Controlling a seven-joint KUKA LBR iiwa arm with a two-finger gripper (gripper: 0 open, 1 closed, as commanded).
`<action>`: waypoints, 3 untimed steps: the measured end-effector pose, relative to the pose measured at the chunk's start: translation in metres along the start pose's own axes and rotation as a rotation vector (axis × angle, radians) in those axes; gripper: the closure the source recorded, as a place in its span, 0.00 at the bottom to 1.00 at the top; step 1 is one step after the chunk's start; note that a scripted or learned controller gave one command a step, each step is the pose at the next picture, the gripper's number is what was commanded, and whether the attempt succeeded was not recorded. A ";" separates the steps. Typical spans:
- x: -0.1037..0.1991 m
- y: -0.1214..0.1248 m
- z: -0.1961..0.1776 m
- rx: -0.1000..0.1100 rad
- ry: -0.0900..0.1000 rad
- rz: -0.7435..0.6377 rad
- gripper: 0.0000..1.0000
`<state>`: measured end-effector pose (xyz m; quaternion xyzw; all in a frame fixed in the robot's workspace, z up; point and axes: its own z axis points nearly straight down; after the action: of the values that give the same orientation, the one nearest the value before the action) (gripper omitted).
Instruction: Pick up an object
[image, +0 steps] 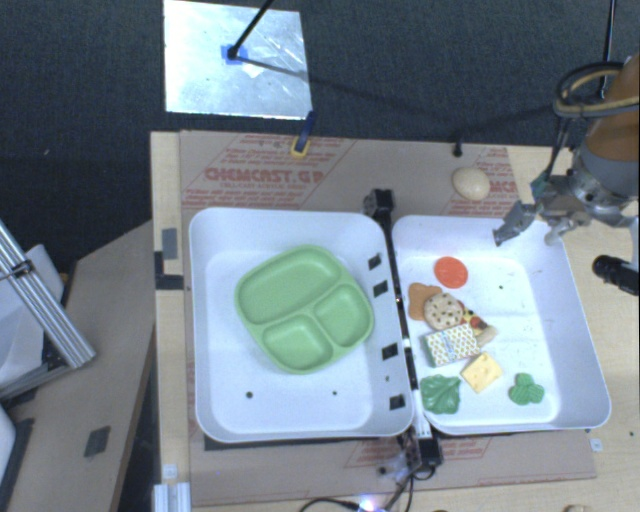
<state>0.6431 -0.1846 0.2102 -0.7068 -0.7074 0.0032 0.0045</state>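
Note:
The right bin (560, 290) holds several toy food pieces: an orange-red disc (451, 271), a brown piece (421, 298), a chocolate-chip cookie (443, 311), a patterned cracker (452, 345), a yellow cheese wedge (482, 373), and two green leafy pieces (440, 393) (526, 389). My gripper (533, 226) hangs above the bin's far right corner, away from the food, open with nothing between its fingers.
The left bin (215, 300) carries a green divided plate (303, 308). A beige egg-shaped object (471, 182) lies on the cardboard behind the right bin. A black divider (392, 300) runs between the bins. A foil sheet (238, 60) lies at the far back.

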 end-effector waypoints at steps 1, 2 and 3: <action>0.000 0.003 -0.008 -0.013 -0.003 -0.003 0.00; 0.005 -0.001 0.052 -0.008 -0.001 -0.002 0.00; 0.015 -0.003 0.107 -0.009 -0.001 -0.005 0.00</action>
<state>0.6388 -0.1691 0.1030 -0.7051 -0.7091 0.0005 0.0009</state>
